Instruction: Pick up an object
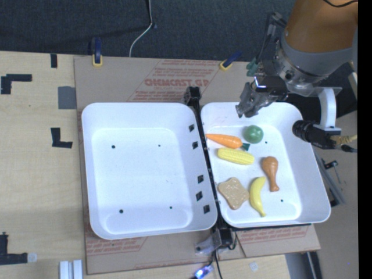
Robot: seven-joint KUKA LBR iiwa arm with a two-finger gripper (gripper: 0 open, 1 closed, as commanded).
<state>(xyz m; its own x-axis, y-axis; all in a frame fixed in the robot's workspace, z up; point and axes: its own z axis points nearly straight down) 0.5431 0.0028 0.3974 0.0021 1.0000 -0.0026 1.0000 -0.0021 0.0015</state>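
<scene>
Pincer hangs above the right bin's far edge; its opening cannot be judged, and nothing is visibly gripped. Green ball lies just below it. Judgement: pick not yet made.

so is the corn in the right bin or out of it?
In. The corn lies flat on the right bin's floor, between the carrot and the bread slice.
</scene>
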